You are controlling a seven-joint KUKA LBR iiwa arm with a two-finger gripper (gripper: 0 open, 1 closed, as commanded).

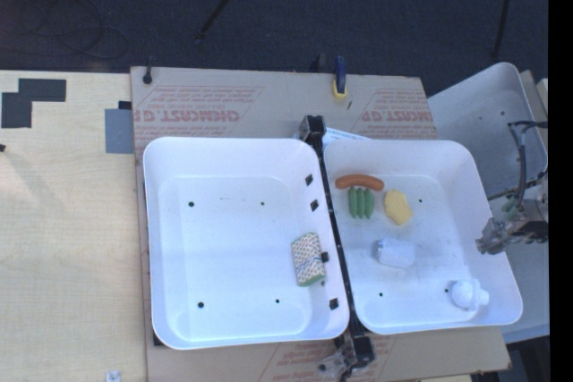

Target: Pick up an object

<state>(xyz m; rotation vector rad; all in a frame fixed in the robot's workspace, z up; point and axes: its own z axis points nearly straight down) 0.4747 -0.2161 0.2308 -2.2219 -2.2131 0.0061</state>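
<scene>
My gripper (510,233) sits outside the right bin (488,183), grip state unclear; nothing lifted yet, hot dog (359,182) and lemon (397,207) untouched.

- Small and blurred by the frame's right side: gripper (500,238), a squat cluster of pale grey and tan parts, metallic in look.
- Joined behind that cluster, a darker block (530,233), near black and boxy in outline.
- Above, a thin dark cable (519,158), narrow as wire, shaped in a tall loop that meets the grey parts at its lower end.
- On the slim piece just over the cluster, a faint greenish fleck (509,208); too small to tell whether marking or light.
- Edges soft throughout; screws and lettering too small to make out.
</scene>
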